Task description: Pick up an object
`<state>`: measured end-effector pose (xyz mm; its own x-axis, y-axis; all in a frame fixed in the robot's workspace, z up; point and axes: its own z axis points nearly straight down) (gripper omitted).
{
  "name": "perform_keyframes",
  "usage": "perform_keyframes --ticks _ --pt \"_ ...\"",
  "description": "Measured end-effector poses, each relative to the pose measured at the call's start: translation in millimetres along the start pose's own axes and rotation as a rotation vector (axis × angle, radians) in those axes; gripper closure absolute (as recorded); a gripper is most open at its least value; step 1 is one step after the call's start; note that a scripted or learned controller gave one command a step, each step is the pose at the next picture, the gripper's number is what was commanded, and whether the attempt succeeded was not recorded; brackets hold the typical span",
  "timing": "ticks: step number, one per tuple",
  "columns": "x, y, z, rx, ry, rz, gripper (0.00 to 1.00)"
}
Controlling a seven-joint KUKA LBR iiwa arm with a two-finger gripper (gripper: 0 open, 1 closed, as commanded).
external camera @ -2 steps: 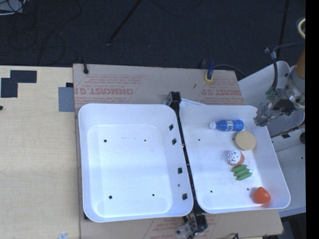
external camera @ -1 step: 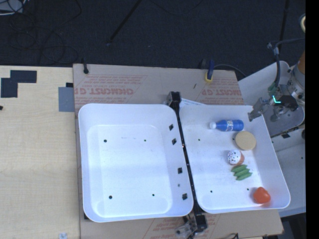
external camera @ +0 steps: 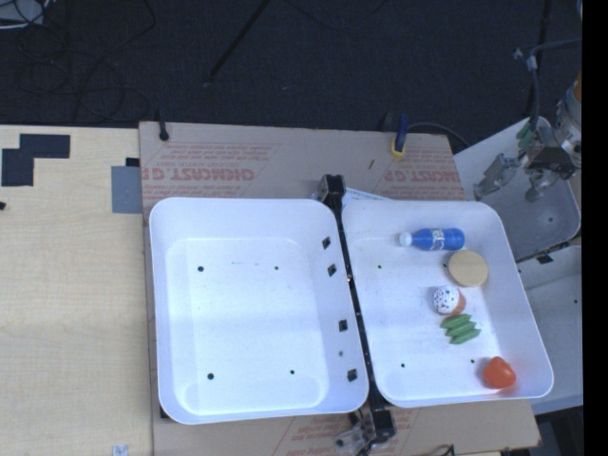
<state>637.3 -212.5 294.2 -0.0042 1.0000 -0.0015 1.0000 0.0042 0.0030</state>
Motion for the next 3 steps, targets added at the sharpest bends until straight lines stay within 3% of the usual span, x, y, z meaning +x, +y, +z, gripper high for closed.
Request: perform_keyframes --ticks 3 --pt "-2 7 -109 0.0 0.001 -0.001 0.0"
